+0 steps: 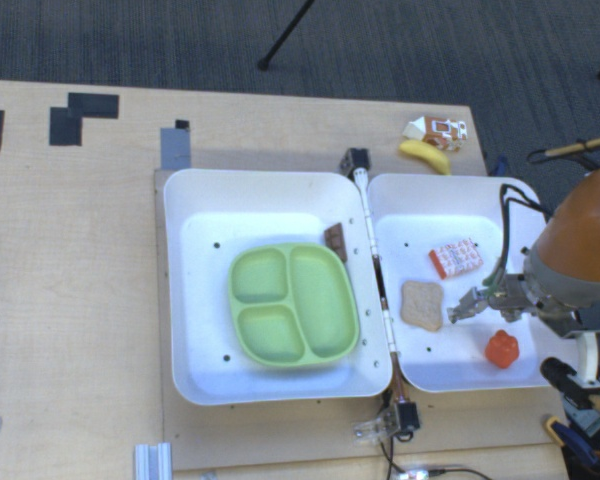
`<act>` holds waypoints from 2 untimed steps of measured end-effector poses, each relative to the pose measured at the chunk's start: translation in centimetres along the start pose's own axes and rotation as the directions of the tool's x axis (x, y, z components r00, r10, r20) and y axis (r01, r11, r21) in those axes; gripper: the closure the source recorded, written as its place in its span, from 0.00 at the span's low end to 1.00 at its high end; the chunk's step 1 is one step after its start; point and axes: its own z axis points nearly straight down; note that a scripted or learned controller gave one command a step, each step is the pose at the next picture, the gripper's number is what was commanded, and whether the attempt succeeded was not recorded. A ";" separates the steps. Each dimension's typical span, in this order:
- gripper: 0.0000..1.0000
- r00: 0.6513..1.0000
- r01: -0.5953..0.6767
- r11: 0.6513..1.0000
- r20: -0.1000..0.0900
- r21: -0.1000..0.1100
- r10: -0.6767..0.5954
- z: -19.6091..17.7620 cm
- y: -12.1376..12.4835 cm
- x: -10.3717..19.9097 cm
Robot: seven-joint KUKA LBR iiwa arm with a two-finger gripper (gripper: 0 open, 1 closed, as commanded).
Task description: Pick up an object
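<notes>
**Right bin: gripper beside the bread slice**

Over the right bin [540, 203] the gripper [467, 306] hangs at the end of the grey arm, which enters from the view's right with its orange band above the wrist. Its two fingers point toward the view's left and appear parted with nothing between them, though at this size the gap is hard to confirm. Nearest to the gripper is the slice of bread [422, 304], lying flat on the bin floor just beside the fingertips on their left; whether they touch it cannot be told. Its slightly longer axis runs roughly up and down the view, so across the line of the fingers' approach. Above the gripper lies the red-and-white packet [455, 258], near but apart; below and to the right sits the small red-orange object [501, 349], perhaps a toy fruit. By this layout, the bread is the likeliest target, calling for a short shift leftward and a descent. Beyond the divider, the left bin [195, 298] holds a green divided plate [292, 306].
</notes>
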 end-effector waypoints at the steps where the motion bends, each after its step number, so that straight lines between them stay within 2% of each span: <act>1: 0.00 1.000 -0.003 1.000 0.000 0.002 0.003 2.0 -0.1 6.3; 2: 1.00 1.000 -0.002 1.000 0.000 -0.005 0.002 0.8 0.2 6.3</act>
